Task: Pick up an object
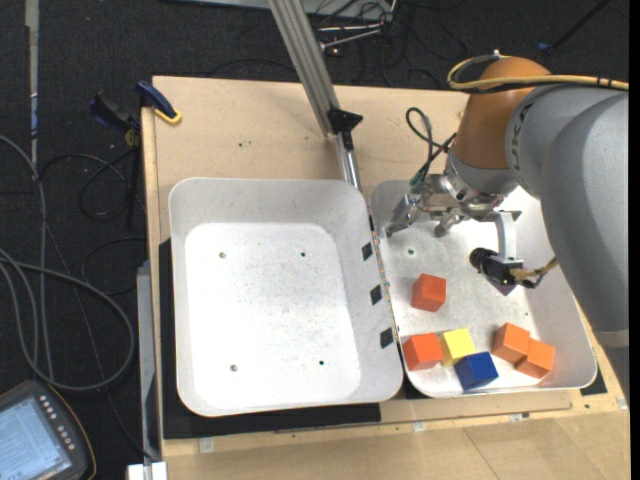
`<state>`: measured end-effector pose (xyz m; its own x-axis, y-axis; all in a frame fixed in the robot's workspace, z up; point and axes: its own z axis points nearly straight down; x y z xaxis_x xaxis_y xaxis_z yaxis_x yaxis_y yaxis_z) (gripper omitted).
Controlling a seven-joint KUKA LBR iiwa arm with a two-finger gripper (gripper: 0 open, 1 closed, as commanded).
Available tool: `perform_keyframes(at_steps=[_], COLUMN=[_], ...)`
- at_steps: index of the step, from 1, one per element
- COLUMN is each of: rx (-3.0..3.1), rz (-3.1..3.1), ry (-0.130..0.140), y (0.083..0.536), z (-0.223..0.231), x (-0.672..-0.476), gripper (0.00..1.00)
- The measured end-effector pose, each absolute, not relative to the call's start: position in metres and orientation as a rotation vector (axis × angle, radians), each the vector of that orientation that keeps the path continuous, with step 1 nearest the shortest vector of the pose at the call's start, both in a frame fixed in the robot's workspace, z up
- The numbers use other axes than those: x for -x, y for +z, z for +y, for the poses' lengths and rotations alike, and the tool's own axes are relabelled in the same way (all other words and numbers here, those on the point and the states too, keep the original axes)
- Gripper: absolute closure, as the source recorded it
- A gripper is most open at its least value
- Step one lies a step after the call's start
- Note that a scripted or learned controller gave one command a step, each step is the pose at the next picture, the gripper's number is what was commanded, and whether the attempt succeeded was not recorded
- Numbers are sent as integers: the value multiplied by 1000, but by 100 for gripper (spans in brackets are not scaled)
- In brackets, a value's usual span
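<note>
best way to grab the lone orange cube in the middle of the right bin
Take the lone orange cube from straight above, jaws closing on two opposite flat side faces. It sits apart from the other blocks with bare floor of the right bin all round, so any pair of sides looks reachable. It is turned slightly, so rotate the wrist to match.

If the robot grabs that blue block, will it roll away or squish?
Probably neither. The blue block has flat faces, so it should sit rather than roll. Its sharp edges suggest it is stiff. The yellow block touches it and may get nudged.
</note>
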<state>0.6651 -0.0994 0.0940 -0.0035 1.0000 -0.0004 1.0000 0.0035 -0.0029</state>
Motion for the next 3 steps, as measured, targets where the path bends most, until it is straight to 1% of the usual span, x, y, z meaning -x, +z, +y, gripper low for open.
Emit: perform_keyframes(at_steps=[1,3], rx=[2219,2228], rz=[-2226,-2226], ry=[-1,-8], y=[106,226], z=[-99,-107], x=[-666,-656], gripper=[100,100])
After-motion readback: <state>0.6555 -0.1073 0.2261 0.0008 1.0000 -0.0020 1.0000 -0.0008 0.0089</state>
